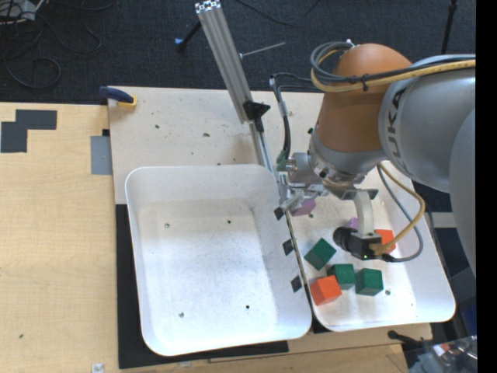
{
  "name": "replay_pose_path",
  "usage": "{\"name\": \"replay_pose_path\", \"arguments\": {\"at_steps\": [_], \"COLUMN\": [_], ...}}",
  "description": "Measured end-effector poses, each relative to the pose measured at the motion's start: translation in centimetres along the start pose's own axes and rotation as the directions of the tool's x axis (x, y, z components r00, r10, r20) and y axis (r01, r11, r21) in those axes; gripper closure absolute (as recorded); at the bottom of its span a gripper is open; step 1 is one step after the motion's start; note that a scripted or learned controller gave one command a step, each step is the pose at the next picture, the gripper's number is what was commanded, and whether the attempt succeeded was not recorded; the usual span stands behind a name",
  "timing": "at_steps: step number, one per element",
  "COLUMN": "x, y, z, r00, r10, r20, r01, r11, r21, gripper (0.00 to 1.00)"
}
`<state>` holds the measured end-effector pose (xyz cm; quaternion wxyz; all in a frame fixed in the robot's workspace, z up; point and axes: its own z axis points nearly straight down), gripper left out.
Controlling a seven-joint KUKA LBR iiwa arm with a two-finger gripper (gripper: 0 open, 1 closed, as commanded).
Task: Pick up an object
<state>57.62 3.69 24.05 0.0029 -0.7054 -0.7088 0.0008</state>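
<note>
- The claw (299, 196) hangs over the right bin (435, 301), by a purple piece (308, 206); I cannot tell its grip.
- Green blocks (319, 252) and an orange block (325, 289) lie in that bin.

Pale speckled wooden worktop (178, 127), two shallow white plastic bins side by side on it, left bin (206, 259), right bin (423, 290), small blue and yellow clamp (118, 95) at its far left corner
</note>
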Motion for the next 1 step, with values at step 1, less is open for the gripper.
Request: {"name": "replay_pose_path", "arguments": {"at_steps": [1], "x": [4.83], "y": [-1.08], "z": [1.40], "r00": [1.000], "r10": [0.000], "r20": [0.001], "r01": [0.000], "r11": [1.000], "r21": [0.001], "gripper": [1.00]}}
